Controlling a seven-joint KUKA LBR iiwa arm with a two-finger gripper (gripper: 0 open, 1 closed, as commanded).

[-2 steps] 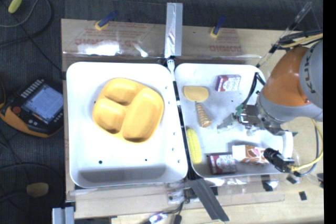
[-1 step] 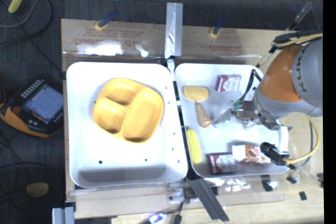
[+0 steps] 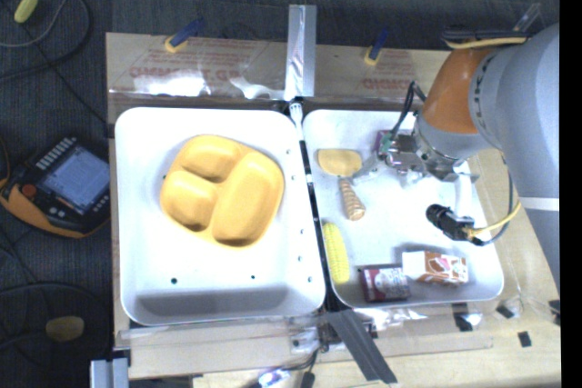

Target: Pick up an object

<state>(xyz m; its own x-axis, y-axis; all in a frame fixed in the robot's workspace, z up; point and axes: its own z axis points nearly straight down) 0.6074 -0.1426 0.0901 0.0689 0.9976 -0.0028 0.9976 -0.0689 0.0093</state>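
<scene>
My gripper point(image 3: 397, 154) hangs over the back of the right bin point(image 3: 400, 227), under the orange band point(image 3: 452, 100) of the arm. Just left of it lies a flat yellow piece point(image 3: 338, 162), and a tan ridged stick point(image 3: 352, 199) rests a little nearer the front. A yellow corn cob point(image 3: 336, 252) lies along the bin's left wall. At the front sit a dark brown box point(image 3: 384, 283) and a white and red carton point(image 3: 436, 268). Nothing shows in the gripper. A big lumpy yellow object point(image 3: 221, 188) fills the middle of the left bin point(image 3: 150, 291).
A black plug on a yellow cable point(image 3: 447, 221) hangs from the arm over the right bin's right side. A metal post point(image 3: 301, 50) stands behind the seam between the bins. A control pendant point(image 3: 64, 182) lies on the floor to the left.
</scene>
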